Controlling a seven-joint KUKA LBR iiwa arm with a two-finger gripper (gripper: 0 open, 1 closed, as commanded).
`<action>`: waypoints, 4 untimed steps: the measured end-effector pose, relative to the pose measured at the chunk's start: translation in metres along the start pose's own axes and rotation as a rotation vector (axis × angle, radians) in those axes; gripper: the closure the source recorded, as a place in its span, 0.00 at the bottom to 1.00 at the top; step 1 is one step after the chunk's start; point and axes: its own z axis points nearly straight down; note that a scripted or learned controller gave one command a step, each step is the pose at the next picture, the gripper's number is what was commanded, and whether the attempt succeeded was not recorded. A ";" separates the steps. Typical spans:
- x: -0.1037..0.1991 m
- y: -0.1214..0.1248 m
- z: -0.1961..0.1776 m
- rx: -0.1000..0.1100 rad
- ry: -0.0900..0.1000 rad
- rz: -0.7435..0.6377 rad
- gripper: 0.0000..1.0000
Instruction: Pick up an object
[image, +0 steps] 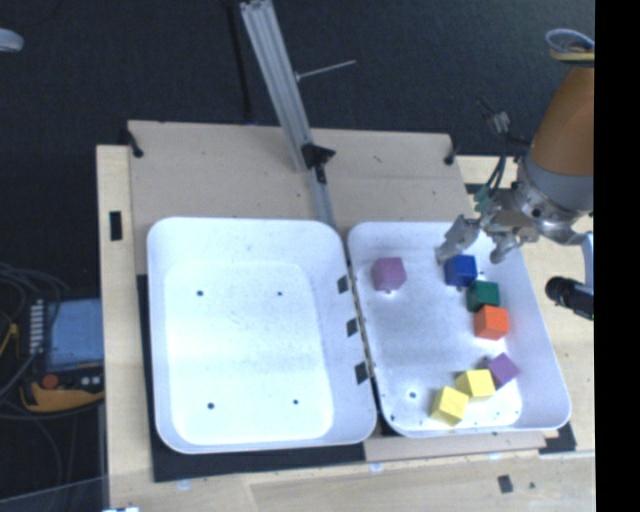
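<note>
Blue cube (461, 270) sits right under our gripper (482, 240), whose prongs look spread and empty. We'd guess it's light, rigid, a bit slick, so pinch two flat opposite faces.

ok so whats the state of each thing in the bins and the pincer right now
pincer: open, above the blue cube, holding nothing
blue cube: resting in the right bin
green cube: resting between blue and orange
orange cube: resting
pink cube: resting apart
left bin: flat on the bench
</note>
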 end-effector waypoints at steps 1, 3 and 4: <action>0.000 0.000 0.000 0.000 0.000 0.001 0.00; -0.003 0.000 0.085 0.005 0.000 0.004 0.00; 0.006 0.001 0.141 0.005 0.000 0.005 0.00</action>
